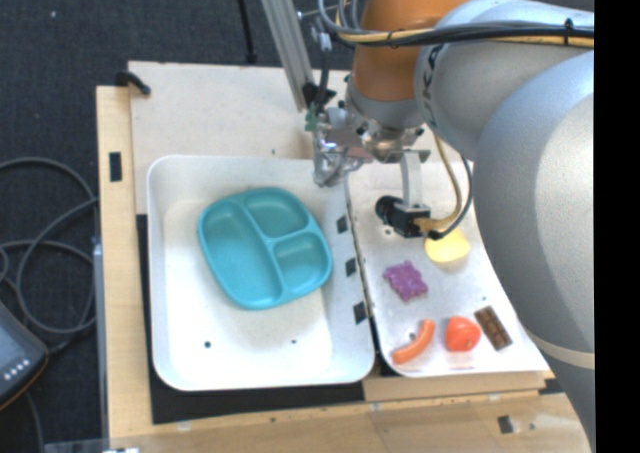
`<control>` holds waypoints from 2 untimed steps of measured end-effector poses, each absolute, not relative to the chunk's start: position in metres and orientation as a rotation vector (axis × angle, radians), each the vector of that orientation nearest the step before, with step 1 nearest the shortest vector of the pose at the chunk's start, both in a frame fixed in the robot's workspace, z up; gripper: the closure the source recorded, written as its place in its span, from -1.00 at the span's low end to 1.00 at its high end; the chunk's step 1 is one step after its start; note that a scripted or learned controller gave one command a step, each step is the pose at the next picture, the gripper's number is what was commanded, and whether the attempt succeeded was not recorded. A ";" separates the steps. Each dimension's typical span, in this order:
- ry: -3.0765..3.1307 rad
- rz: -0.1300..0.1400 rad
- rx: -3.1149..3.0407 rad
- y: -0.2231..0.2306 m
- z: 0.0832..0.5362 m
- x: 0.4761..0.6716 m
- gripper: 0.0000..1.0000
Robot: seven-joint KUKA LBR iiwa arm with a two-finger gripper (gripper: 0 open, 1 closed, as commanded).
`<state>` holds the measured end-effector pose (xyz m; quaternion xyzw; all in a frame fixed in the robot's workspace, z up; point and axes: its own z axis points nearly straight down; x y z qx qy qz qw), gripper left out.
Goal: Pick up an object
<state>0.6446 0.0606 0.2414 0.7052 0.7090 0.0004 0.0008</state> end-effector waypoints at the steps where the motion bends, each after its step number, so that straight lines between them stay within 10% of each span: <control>1: 2.224 0.001 2.215 0.085 0.241 0.657 1.00; 2: 2.225 -0.003 2.217 0.090 0.232 0.653 1.00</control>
